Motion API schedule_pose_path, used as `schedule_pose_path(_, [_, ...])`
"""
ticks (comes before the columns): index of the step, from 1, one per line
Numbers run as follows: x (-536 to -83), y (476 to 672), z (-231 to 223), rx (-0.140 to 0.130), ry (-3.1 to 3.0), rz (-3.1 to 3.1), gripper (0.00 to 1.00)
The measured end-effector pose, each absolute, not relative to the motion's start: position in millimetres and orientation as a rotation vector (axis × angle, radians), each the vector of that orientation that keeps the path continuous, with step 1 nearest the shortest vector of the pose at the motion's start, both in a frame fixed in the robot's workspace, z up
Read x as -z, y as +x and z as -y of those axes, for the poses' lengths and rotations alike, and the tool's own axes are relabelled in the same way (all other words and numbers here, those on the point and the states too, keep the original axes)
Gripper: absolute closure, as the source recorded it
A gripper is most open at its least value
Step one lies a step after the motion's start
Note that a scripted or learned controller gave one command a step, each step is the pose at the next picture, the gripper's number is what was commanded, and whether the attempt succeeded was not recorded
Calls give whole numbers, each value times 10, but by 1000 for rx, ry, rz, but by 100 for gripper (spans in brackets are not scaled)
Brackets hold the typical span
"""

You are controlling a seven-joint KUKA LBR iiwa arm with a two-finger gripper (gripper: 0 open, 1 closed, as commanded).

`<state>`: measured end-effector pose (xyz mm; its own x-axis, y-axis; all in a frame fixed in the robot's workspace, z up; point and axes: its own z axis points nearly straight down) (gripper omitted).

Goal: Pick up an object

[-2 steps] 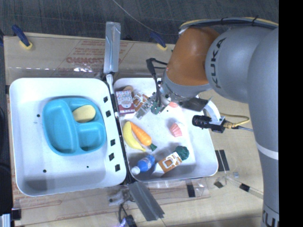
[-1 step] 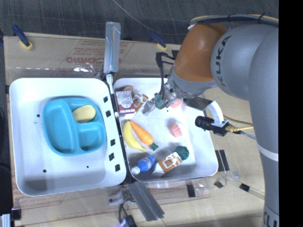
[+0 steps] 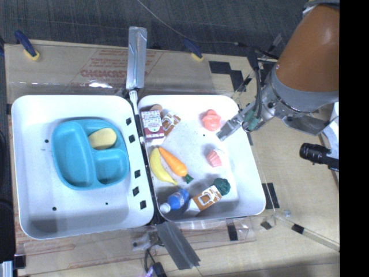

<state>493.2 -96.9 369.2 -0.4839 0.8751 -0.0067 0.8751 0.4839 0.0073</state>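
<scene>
My gripper (image 3: 229,128) hangs over the upper right part of the right bin (image 3: 245,180), and nothing shows in its grasp. A pink-red toy (image 3: 211,120) lies just to its left, and a smaller pink piece (image 3: 215,157) sits below it. Further left lie an orange carrot (image 3: 173,161) and a yellow banana (image 3: 155,167), side by side. A maroon carton (image 3: 151,124) and a small brown item (image 3: 170,121) lie in the bin's top left corner. Along the front edge are a blue bottle (image 3: 176,201), a brown carton (image 3: 206,198) and a green broccoli (image 3: 221,186).
The left bin (image 3: 34,201) holds a blue divided tray (image 3: 81,154) with a yellow lump (image 3: 102,138) in one compartment. A grey strip (image 3: 136,56) runs up from the wall between the bins. The arm's orange body (image 3: 308,45) looms over the bench's right side.
</scene>
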Motion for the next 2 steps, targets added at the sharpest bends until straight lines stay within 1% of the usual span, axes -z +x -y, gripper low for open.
schedule_pose_path(1, [-2399, 4837, 1040, 6, 1590, -2719, 0])
schedule_pose_path(2, [-2431, 4850, 1043, 2, 1587, -2713, 0])
